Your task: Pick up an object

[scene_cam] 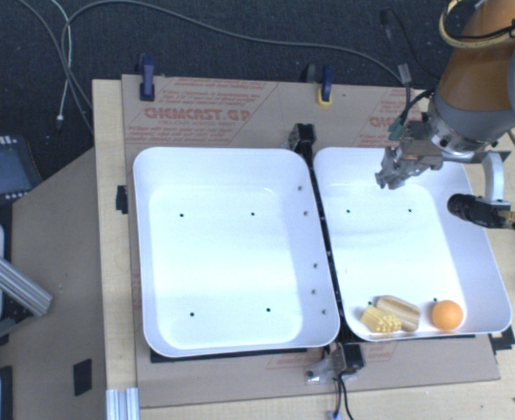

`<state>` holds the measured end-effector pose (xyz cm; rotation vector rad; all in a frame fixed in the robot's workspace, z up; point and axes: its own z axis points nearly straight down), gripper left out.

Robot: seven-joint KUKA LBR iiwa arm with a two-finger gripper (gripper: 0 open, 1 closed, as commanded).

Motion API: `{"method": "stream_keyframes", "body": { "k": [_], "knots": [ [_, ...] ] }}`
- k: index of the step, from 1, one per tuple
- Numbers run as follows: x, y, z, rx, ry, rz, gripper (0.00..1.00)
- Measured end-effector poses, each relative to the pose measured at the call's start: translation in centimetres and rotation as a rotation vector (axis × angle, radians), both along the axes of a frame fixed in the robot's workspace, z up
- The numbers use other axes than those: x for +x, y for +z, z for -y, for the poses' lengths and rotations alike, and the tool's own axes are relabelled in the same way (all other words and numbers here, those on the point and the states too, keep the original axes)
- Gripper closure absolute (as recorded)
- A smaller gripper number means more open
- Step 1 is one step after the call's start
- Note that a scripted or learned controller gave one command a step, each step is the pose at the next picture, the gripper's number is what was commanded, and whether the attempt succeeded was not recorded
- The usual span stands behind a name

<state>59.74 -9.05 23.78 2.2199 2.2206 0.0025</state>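
An orange ball (447, 314) lies near the front right corner of the right bin (363, 261). Beside it to the left sit a yellow corn-like piece (380, 321) and a tan bread-like roll (398, 305), touching each other. My gripper (391, 178) hangs over the back of the right bin, far from these objects. Nothing shows between or under its tip.
The left bin (152, 261) sits next to the right one on a brown board. Clamps stand at the board's back edge (325, 84). A black part (478, 208) juts in at the right bin's right rim. Cables run across the dark floor behind.
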Motion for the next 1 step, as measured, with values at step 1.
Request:
{"method": "stream_keyframes", "body": {
  "k": [1],
  "knots": [
    [5.21, 3.11, -4.75, 0.0, 0.004, 0.002, 1.0]
  ]
}}
